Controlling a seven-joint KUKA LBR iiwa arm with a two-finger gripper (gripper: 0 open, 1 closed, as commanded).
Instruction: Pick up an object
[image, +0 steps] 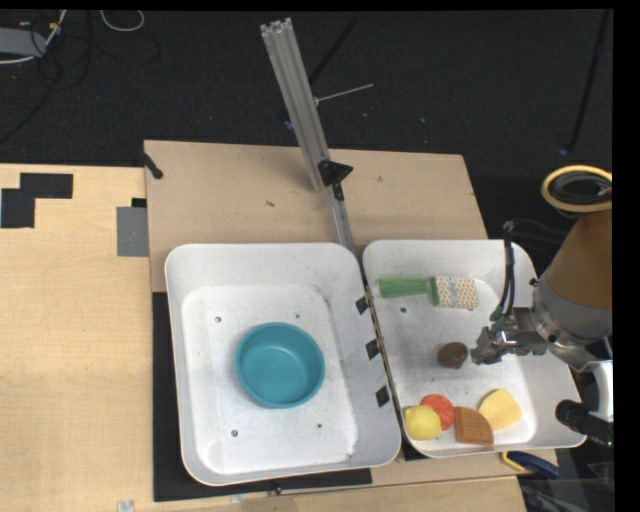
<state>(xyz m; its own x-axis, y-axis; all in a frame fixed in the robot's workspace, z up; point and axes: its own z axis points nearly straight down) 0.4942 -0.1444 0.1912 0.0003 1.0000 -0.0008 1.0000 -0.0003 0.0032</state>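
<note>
My gripper (487, 349) hangs low over the right bin (395, 265), near its right side. Just to its left lies a small dark brown object (453, 354), close to the fingertips but not between them as far as I can see. A green-handled brush with a speckled white head (430, 289) lies at the bin's far side. Along the near edge sit a yellow ball (422, 423), a red object (437, 406), an orange-brown block (472, 425) and a pale yellow piece (501, 408).
The left bin (200, 270) holds a teal bowl (280, 364). A slanted metal rail (300, 100) rises behind the bins. Black clips (372, 348) sit on the divider between the bins. The arm's orange band (590, 260) stands at the right.
</note>
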